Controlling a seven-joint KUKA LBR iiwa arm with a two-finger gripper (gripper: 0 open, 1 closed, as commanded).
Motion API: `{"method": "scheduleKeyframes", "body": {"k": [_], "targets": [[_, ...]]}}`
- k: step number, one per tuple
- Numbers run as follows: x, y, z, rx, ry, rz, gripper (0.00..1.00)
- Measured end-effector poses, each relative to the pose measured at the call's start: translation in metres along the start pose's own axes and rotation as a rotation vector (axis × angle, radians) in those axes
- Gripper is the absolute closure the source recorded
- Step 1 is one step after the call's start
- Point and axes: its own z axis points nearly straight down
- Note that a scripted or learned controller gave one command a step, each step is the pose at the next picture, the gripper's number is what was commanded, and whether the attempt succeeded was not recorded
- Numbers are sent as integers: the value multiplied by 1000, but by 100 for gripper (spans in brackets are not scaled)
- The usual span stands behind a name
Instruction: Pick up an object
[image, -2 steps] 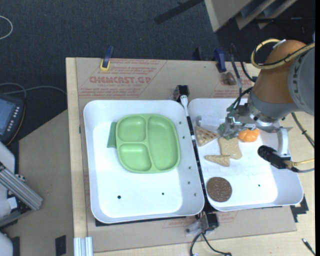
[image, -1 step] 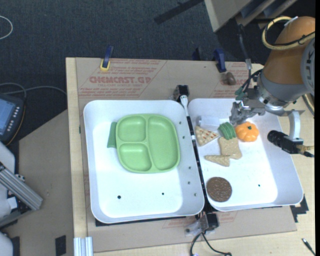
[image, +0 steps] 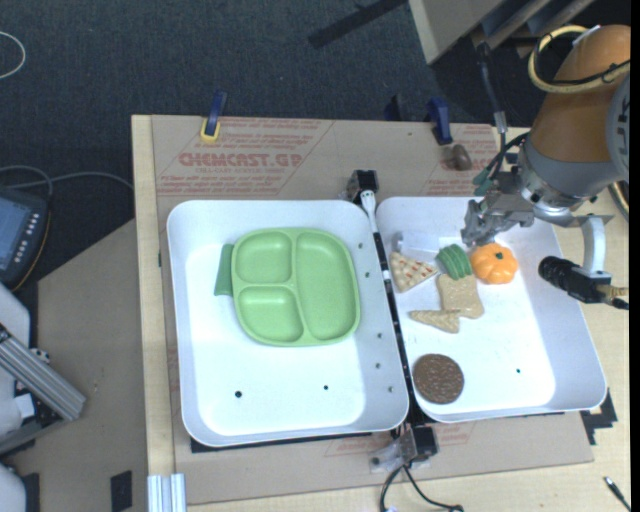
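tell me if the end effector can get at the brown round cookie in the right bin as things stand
Probably yes. The brown round cookie lies flat and alone near the right bin's front, apart from the other food. The end effector hovers over the bin's rear, with nothing between them.

Dark blue-grey carpet floor (image: 120, 60). Brown board bench (image: 300, 150) with red print, blue clamps (image: 213, 115) on its far edge. Screen device (image: 18, 235) and cables at left, aluminium rail (image: 40, 375) lower left.

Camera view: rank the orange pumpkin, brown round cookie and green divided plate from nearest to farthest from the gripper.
From the gripper:
1. orange pumpkin, right bin, just below it.
2. brown round cookie, right bin's front edge.
3. green divided plate, left bin.
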Motion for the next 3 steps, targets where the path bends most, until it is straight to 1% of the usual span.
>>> {"method": "scheduleKeyframes", "body": {"k": [1, 2, 3], "targets": [[-4, -48, 5, 9, 2, 3, 100], [8, -78, -10, 6, 3, 1, 100], [18, -76, -3, 7, 2, 0, 100]]}}
